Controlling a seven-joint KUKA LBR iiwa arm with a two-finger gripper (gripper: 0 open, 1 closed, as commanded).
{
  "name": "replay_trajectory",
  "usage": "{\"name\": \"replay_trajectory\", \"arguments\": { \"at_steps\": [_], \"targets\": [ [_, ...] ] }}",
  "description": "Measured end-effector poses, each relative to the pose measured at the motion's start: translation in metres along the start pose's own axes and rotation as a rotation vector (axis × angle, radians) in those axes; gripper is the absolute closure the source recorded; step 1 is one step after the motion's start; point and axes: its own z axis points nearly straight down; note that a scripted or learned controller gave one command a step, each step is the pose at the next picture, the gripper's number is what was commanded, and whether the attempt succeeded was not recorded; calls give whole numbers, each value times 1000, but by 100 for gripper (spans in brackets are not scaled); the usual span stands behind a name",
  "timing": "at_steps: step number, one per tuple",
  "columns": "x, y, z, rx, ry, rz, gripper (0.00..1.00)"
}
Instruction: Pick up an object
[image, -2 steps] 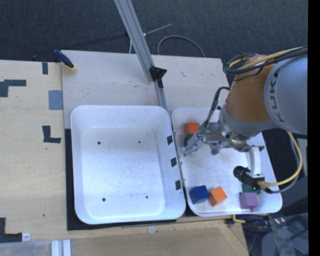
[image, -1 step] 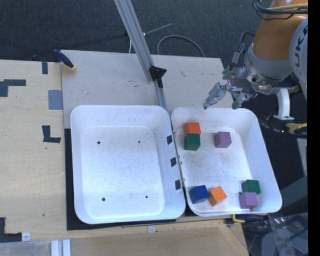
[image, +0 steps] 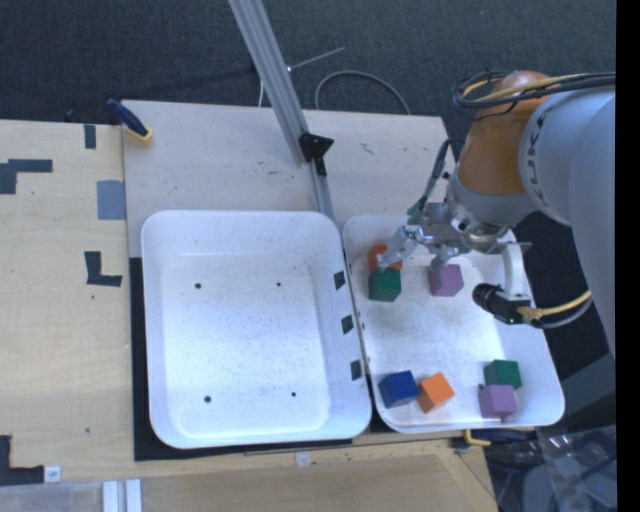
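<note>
Hovering over right bin (image: 455, 420), gripper (image: 425, 245) above green cube (image: 385, 286) and purple cube (image: 446, 279), jaw state cannot tell from this angle, small orange piece (image: 377, 257) beside green cube, blue cube (image: 398, 388), orange cube (image: 435, 391) near front rim.

The arm (image: 540, 130) hides the right bin's (image: 530, 400) far corner.

Blocks in the right bin (image: 540, 345), seven visible.
Upper end: my view shows a green cube (image: 385, 286) touching an orange-red block (image: 377, 257), a purple cube (image: 446, 279) near them. Lower end: blue cube (image: 398, 388) touching orange cube (image: 435, 391); dark green cube (image: 502, 374) against purple cube (image: 497, 401).
</note>
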Motion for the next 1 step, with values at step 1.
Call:
{"name": "replay_trajectory", "arguments": {
  "at_steps": [1],
  "targets": [
    [-39,62,91,-9,-1,0,0]
  ]
}}
